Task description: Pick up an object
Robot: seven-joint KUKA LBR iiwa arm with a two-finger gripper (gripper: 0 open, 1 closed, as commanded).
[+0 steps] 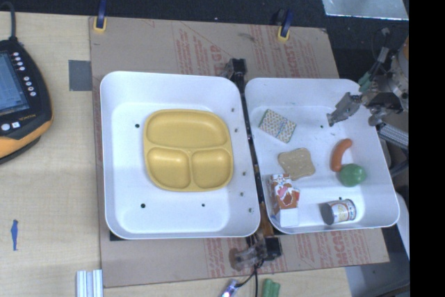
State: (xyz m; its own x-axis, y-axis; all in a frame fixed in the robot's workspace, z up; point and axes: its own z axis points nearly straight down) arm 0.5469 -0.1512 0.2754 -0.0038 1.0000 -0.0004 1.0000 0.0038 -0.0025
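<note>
Jaws (342, 111) stand apart, holding nothing, over the right white bin's (306, 87) upper right corner, so you should note the orange sausage-shaped toy (340, 154) lies just below them, its long axis tilted near upright, beside the green ball (352, 174).

Left bin (118, 149): yellow divided tray (188, 149) takes the centre; bare white floor rings it on all sides.

Right bin (306, 90): far strip bare. Patterned packet (277, 125) and toast slice (297, 162) sit centre-left, a gap between them. Sausage (340, 153) and green ball (352, 174) touch at right. Carton (284, 195) and can (338, 211) line the near wall, open floor between them.
</note>
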